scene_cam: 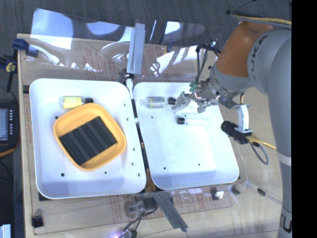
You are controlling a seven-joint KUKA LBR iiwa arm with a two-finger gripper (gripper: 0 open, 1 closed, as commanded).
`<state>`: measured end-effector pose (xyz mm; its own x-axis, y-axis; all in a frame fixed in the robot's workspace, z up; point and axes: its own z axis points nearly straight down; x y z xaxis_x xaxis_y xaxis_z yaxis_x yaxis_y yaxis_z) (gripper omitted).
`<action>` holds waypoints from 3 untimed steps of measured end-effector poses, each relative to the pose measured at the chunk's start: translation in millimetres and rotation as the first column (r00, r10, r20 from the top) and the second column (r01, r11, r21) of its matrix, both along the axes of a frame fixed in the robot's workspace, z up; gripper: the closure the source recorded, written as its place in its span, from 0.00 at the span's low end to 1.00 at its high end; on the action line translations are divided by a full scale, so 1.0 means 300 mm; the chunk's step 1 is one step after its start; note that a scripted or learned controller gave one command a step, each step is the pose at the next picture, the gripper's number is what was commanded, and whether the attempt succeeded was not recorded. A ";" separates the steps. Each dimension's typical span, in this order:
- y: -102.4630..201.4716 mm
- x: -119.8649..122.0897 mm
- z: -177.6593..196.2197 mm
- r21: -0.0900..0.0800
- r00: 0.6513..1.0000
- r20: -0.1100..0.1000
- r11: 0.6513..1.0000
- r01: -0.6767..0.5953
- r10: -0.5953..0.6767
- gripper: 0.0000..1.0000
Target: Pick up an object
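Camera view, target: the clear vial (154, 102) lies on its side near the right bin (218, 170)'s far wall; you should expect it light, rigid, slick, prone to roll; grip it across the body.
Gripper (190, 101): just beside it, low; you cannot tell its opening or any hold.
Left bin (42, 175): glossy orange dish (89, 136), ribbed black insert.

1. Two white bins, the left bin (44, 172) and the right bin (218, 167), sit on a pale tan bench (257, 182).
2. In the left bin, an orange-yellow tray (67, 125) carries a dark charcoal ribbed slab (88, 141); a pale yellow block (72, 102) lies beside it.
3. In the right bin, a clear vial (154, 102) with a black end and a small black piece (181, 120).
4. The arm (270, 43) is grey, banded in orange.
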<state>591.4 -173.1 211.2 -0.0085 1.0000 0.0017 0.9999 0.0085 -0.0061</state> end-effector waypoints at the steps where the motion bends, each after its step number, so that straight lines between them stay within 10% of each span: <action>1: -0.095 0.200 -0.310 0.000 0.999 0.002 0.999 -0.039 0.039 0.00; 2: 0.082 0.220 -0.147 -0.001 0.993 0.006 0.993 -0.120 0.120 0.00; 3: -0.111 0.217 -0.319 0.000 0.982 0.002 0.982 -0.187 0.187 0.00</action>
<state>656.4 -206.3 115.5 -0.1950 0.9808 0.0021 0.9808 0.1950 -0.0040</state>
